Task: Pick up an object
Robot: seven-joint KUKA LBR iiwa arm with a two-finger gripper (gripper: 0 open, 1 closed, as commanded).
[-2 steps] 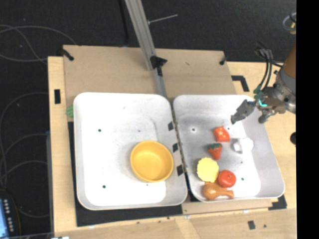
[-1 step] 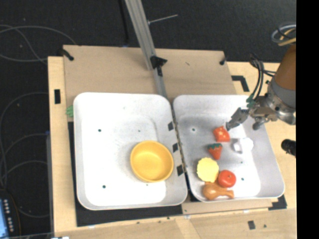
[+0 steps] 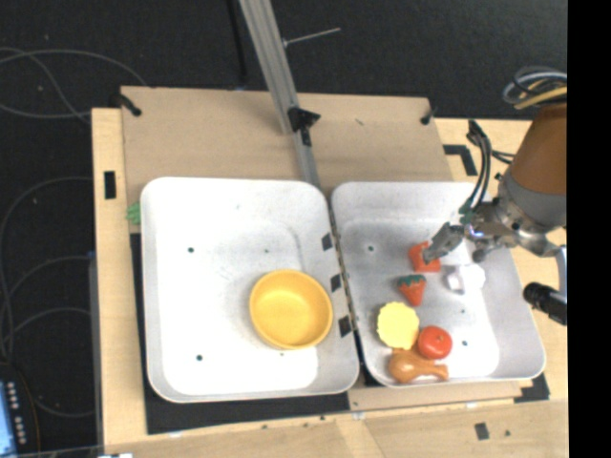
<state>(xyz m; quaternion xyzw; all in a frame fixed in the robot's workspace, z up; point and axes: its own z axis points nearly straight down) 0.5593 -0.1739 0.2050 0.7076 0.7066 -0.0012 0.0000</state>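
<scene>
My gripper (image 3: 454, 260) hangs low over the right bin (image 3: 506, 351), near its middle. Its fingers stand apart, open, with nothing between them. The grey finger (image 3: 442, 244) points down-left and its tip is right beside a small red piece (image 3: 422, 257); I cannot tell whether they touch. Just below lies a strawberry (image 3: 411, 289). Toward the bin's front are a yellow ridged round piece (image 3: 397, 324), a red tomato (image 3: 435, 342) and an orange drumstick-shaped piece (image 3: 415, 367).
The left bin (image 3: 191, 246) holds a yellow bowl (image 3: 290, 309) near its right front. A slanted metal pole (image 3: 277, 74) rises behind the divide between the bins. The arm's orange band (image 3: 544, 151) looms over the right bin's far right corner.
</scene>
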